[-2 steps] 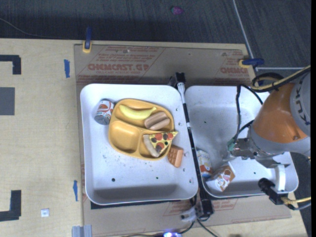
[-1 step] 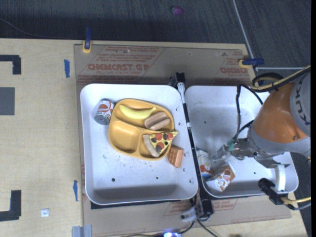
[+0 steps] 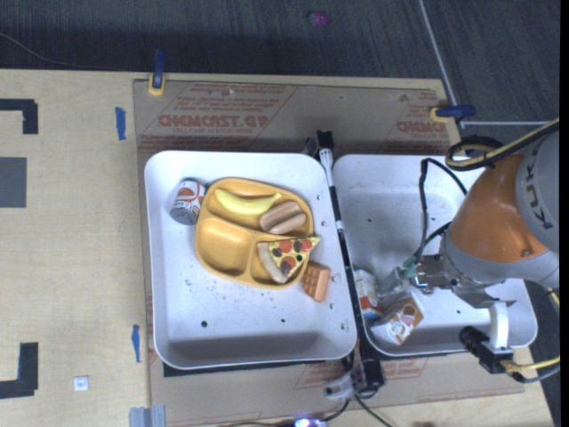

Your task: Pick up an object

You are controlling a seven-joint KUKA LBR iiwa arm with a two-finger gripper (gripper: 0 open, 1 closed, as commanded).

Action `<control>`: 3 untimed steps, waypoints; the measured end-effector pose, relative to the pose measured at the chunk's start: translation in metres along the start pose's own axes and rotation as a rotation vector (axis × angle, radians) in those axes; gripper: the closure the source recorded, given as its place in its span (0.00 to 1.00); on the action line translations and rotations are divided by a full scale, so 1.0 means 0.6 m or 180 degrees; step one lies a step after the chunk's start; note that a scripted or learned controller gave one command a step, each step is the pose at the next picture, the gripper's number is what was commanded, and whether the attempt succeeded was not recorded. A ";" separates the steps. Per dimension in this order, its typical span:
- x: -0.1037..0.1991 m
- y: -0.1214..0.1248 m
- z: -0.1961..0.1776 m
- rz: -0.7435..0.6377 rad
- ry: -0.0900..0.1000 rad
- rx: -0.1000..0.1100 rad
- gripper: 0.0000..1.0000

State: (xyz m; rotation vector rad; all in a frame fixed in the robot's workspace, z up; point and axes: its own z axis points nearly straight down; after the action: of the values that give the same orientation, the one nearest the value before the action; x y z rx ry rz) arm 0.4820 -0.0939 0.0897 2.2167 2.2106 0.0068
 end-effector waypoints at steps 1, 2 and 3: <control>0.000 0.000 0.000 0.0001 0.0000 -0.0001 0.00; -0.003 0.000 0.000 -0.0007 0.0011 0.0002 0.00; -0.003 0.000 0.000 -0.0006 0.0011 0.0001 0.00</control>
State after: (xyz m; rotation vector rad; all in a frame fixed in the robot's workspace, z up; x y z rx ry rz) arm 0.4822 -0.0957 0.0898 2.2164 2.2146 0.0104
